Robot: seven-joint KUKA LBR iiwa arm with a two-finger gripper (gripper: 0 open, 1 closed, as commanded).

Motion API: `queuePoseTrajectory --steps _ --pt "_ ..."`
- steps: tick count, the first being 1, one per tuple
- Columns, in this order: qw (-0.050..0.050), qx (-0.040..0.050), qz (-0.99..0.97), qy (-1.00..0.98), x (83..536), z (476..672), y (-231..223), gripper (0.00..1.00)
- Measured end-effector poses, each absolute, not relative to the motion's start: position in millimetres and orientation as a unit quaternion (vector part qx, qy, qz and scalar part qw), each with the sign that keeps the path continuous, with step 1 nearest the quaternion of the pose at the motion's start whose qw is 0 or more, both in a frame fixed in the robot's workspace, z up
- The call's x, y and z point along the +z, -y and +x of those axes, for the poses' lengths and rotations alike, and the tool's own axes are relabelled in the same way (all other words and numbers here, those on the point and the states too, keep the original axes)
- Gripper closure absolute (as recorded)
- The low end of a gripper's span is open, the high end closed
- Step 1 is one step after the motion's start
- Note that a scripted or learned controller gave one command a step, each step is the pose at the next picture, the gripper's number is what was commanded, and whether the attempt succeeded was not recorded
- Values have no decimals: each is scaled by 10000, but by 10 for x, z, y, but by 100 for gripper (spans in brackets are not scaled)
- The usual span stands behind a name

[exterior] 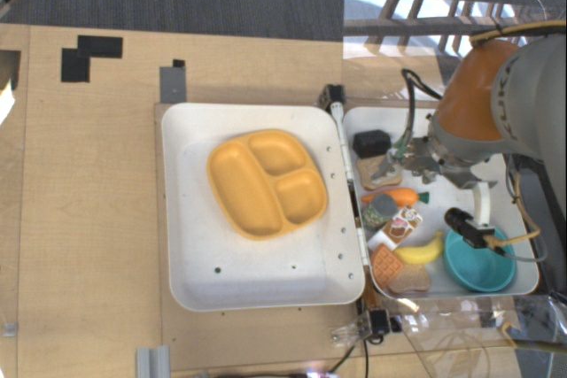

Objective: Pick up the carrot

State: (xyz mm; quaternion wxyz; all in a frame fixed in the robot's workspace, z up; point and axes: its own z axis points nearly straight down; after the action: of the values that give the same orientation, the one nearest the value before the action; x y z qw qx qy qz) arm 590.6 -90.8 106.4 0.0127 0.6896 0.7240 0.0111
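At the near edge of the right bin (528,281) lie a brownish slice of bread (410,281) and an orange waffle (386,262), touching each other, with a teal bowl (478,266) to their right. Just beyond them a banana (422,251) curves beside a small printed card (403,224), and a grey lump (379,208) sits just left of the card. The carrot (397,196) lies behind these, in the bin's left half, close to the wall shared with the left bin (204,279). The end effector (391,165) hangs just beyond the carrot and above it; I cannot tell whether it is open or closed, and nothing can be seen in its grasp. Farther back a black block (371,142) rests near the bin's far-left corner. The left bin holds a yellow divided plate (266,181). Both bins stand on the wooden surface (89,235), and the arm (496,102) reaches in from the right.
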Motion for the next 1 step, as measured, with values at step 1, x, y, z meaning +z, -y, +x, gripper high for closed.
queuePoseTrajectory --steps 1 --pt "48 49 7203 -6936 883 5481 996 0"
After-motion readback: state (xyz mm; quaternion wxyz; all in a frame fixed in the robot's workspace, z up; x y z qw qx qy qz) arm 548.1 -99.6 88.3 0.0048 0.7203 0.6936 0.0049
